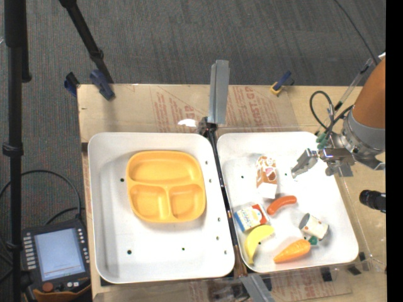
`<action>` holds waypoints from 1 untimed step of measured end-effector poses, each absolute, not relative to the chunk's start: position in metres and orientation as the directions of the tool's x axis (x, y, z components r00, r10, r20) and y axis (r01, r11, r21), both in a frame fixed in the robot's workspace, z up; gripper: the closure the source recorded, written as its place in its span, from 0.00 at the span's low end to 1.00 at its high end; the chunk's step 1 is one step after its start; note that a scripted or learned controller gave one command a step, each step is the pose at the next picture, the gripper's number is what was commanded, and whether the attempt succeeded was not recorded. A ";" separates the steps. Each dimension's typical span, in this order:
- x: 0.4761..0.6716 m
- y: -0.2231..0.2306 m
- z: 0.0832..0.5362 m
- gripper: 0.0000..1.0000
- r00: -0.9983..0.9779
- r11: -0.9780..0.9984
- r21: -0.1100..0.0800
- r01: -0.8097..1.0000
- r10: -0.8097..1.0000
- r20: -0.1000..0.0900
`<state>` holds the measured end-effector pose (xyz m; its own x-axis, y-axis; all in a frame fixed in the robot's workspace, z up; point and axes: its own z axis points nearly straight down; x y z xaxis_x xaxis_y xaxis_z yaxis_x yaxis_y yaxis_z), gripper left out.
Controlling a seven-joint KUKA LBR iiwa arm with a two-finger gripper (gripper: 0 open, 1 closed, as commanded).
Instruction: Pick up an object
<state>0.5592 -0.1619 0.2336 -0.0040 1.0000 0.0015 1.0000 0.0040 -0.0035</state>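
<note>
A yellow tray [167, 186] is seen in a white bin [104, 231]; an orange carrot [293, 251], yellow banana [256, 240] and red-orange sausage [281, 204] are seen beside.

the right bin [239, 145] is crowded along its lower half: a small carton [266, 173] stands near the middle, a sausage [281, 204] lies just below it, and a blue-edged packet [250, 217], a banana [257, 241], a carrot [293, 251] and a small can [313, 228] are clustered close together toward the front wall. bare floor is left along the back of this bin and in its left upper corner. the gripper [306, 162] is seen over the upper right part. in the left bin [104, 231] a yellow divided plate [167, 185] takes up the upper middle; open floor is left around it, widest toward the front.
</note>
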 end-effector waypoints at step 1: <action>0.576 -0.141 0.087 0.00 -0.054 0.054 -0.001 0.999 0.999 0.002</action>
<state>0.5755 -0.1412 0.0874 -0.0544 0.9985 0.0017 0.9985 0.0544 -0.0015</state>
